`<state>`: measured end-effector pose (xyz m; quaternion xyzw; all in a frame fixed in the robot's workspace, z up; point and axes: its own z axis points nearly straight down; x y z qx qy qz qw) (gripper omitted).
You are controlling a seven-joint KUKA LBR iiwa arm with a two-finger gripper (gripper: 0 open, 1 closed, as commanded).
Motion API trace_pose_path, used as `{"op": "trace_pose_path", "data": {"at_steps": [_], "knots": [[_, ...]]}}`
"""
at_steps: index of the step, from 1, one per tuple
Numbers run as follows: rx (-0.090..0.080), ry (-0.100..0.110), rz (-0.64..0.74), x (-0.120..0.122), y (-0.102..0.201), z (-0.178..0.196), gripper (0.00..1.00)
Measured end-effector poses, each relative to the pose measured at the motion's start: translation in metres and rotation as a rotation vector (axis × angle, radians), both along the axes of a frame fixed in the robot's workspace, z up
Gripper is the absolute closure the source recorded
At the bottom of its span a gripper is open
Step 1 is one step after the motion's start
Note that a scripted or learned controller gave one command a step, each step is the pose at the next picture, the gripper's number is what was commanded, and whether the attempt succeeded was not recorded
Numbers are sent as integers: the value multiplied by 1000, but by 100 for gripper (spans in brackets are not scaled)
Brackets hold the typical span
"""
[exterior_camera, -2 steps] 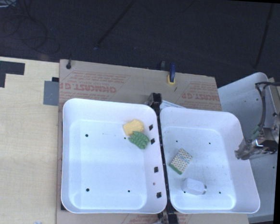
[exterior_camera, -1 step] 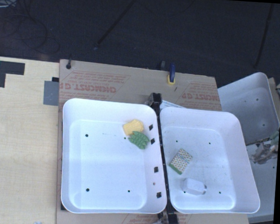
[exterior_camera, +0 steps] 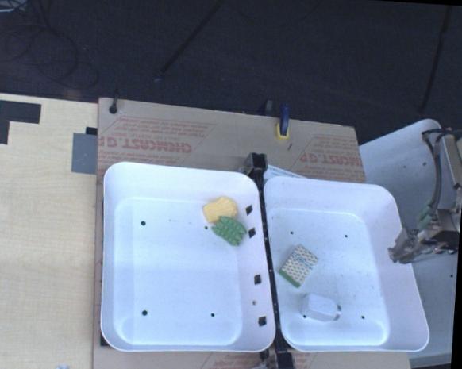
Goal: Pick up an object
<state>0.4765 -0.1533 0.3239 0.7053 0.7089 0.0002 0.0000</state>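
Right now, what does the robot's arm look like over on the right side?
You can just see a small part of it. The hand is a little grey metal piece beside the right bin. Above it run thin grey rods and a dark cable. It is too blurry to see markings.

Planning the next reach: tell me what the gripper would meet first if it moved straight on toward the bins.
The gripper sits just outside the right bin's right rim, pointing left. That rim would likely come first if low; clearing it, the patterned sponge is nearest. Height is unclear.
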Motion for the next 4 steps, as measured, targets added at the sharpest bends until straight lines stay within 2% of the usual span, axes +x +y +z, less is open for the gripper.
{"op": "trace_pose_path", "data": {"at_steps": [1,2,3,4], "knots": [[1,0,2,13,67,15,100],[-4,2,-13,24,-36,15,100],[2,5,-1,36,11,-5,100],[0,8,-13,-4,-63,-46,100]]}}
